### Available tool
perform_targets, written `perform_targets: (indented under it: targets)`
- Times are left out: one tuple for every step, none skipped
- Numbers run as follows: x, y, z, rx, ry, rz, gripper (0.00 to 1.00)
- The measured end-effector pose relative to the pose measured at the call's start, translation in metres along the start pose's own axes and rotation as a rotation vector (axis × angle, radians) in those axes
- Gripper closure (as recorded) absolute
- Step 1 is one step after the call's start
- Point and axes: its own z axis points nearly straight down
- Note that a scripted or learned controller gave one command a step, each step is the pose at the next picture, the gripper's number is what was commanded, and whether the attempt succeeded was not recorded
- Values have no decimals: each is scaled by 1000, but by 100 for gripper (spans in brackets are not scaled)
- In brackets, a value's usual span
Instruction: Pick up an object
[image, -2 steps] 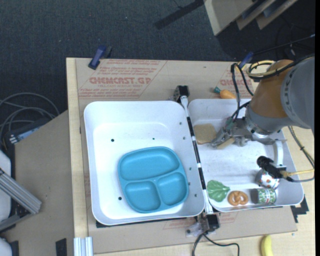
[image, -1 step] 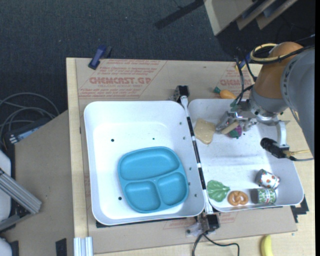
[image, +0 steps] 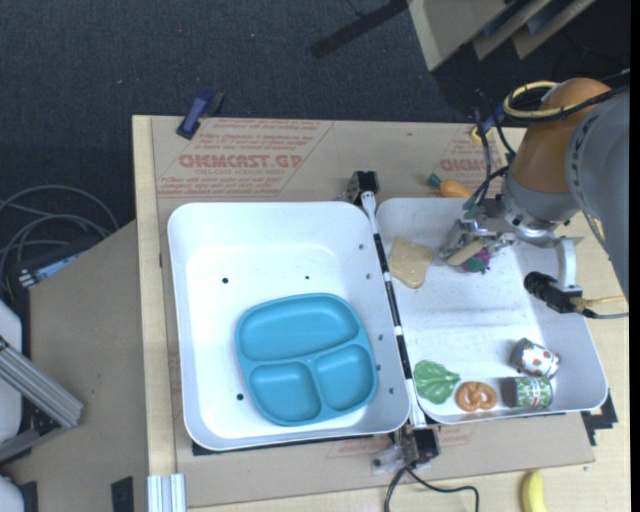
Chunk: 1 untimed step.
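We see the gripper (image: 470, 247) low in the right bin (image: 500, 320), toward its twelve o'clock edge, above a small purple-and-green object (image: 481, 262); whether its fingers are open or closed, we cannot tell; a tan slice (image: 409, 263) lies at its nine o'clock; a green leaf (image: 435, 381), pretzel (image: 475, 397) and can (image: 534, 392) line the six o'clock edge; a blue divided tray (image: 304, 356) sits in the left bin (image: 200, 250).

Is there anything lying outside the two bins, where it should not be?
Yes. A yellow item lies on the bench below the right bin, and a small orange item sits above its top rim.
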Motion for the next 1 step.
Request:
perform_targets:
  targets:
    - [85, 4, -91, -1, 3, -1, 100]
